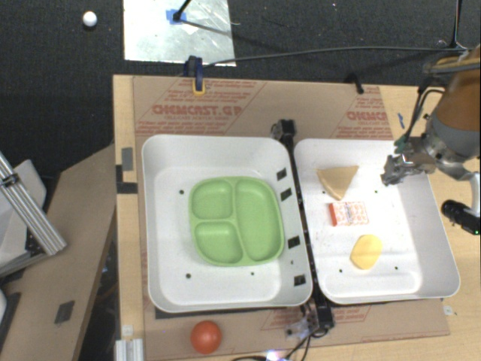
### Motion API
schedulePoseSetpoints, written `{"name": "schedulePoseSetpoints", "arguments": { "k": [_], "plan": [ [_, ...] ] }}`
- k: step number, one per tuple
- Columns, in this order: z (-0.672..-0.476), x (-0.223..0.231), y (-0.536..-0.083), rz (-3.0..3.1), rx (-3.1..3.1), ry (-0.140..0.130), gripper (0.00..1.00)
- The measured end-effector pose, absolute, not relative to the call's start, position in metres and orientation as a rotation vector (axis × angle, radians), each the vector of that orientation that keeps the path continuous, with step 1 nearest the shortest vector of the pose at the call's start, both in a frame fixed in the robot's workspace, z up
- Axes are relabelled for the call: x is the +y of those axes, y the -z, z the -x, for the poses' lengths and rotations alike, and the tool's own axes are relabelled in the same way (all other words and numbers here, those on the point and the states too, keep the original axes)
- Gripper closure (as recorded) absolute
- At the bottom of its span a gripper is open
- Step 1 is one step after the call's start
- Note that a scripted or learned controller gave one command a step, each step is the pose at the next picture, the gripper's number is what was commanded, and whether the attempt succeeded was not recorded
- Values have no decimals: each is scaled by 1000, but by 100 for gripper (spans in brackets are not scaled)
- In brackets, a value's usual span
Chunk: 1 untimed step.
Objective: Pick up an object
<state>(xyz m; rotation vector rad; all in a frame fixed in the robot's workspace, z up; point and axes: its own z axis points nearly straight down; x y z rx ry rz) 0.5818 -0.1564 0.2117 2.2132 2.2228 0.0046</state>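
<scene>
The right bin [432,224] holds three things: a tan wedge [337,180] near its back, a small red and white packet [348,213] in the middle, and a yellow oval piece [366,251] toward the front. My gripper [392,173] hangs over the bin's back right part, to the right of the tan wedge and apart from it. Nothing shows between its fingers. The grey and orange arm [455,122] comes in from the right edge.
The left bin [161,201] holds a green three-compartment tray [235,219]. A red ball [206,335] lies on the bench in front of the left bin. Black clips [285,131] sit along the seam between the bins. A foil sheet [179,21] lies behind the bench.
</scene>
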Motion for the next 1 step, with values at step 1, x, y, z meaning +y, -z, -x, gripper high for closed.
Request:
{"name": "schedulePoseSetpoints", "arguments": {
  "k": [1],
  "plan": [
    [-599, -103, -222, -2209, 2231, -6, 100]
  ]
}}
